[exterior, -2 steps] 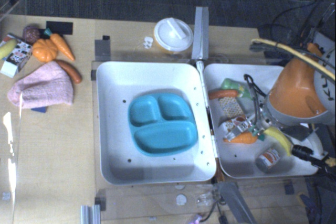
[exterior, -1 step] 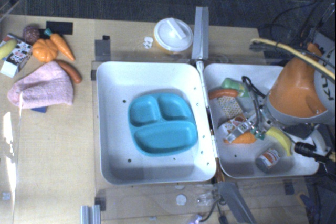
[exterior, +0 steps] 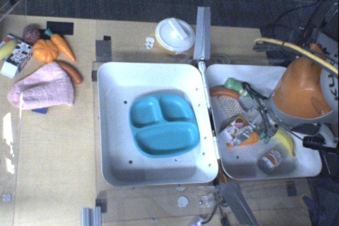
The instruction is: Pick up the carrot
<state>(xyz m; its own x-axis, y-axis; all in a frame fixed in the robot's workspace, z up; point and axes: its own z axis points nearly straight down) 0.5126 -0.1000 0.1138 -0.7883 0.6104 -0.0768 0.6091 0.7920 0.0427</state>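
Note:
A small orange carrot (exterior: 248,139) lies in the right bin (exterior: 312,169), near its middle, next to a white and red packet (exterior: 236,127). My gripper (exterior: 262,125) hangs low over the right bin, just up and right of the carrot and very close to it. Whether it touches the carrot I cannot tell. The arm's orange band (exterior: 299,91) rises behind it to the right. A second carrot with a green top (exterior: 64,46) lies outside the bins on the bench at far left.
The right bin also holds a yellow banana (exterior: 284,142), a small can (exterior: 271,159), a green item (exterior: 233,84) and a red-orange sausage (exterior: 223,92). A blue divided plate (exterior: 164,124) sits in the left bin (exterior: 114,114). A pink cloth (exterior: 42,88) and pumpkin (exterior: 44,51) lie far left.

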